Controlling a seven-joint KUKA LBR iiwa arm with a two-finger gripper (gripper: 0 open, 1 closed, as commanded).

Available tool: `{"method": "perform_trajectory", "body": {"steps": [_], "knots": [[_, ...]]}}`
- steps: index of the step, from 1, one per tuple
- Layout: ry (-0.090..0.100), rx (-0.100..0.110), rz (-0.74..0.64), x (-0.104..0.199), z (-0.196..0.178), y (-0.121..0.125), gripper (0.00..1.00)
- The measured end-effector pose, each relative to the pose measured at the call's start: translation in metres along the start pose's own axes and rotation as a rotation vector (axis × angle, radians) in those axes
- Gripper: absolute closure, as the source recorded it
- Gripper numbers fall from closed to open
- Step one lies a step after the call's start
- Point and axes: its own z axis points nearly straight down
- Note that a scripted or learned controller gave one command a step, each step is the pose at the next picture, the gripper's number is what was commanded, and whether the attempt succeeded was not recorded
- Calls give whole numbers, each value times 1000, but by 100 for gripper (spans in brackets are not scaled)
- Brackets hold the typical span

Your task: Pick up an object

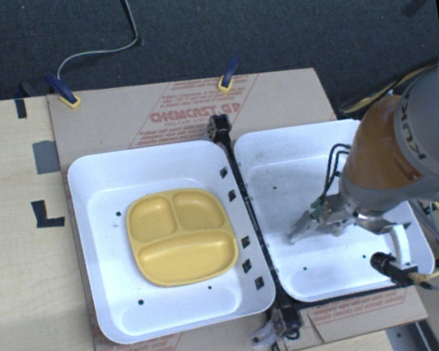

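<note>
At the far left lies the pale wooden bench, marked with short strips of black tape, and on it rests a brown cardboard sheet printed in red, pinned at its far edge by two blue-and-yellow clamps. A thin cable runs up from the left clamp across the dark floor. On the cardboard sit two shallow white bins side by side, meeting along a black strip in the middle. The left bin holds a yellow divided plate, lying flat near the bin's middle with two small compartments on its far side and one long compartment on the near side; it touches nothing but the bin floor. The right bin has a lightly scuffed floor. Over it the gripper hangs low, pointing left toward the divider, its metal fingers drawn close into a narrow tip with nothing visible between them. Behind it, black hoses loop up to the orange band and the grey arm, which enters from the right and covers that bin's right side. The plate stays well apart from the gripper, across the divider.
</note>
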Motion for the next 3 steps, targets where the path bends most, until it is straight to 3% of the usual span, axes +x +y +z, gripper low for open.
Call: {"method": "perform_trajectory", "body": {"steps": [1, 2, 3], "knots": [[-1, -1, 1, 30, 0, -26, 0], [-2, -2, 2, 29, -10, -25, 100], [-2, -1, 3, 29, -10, -26, 0]]}}
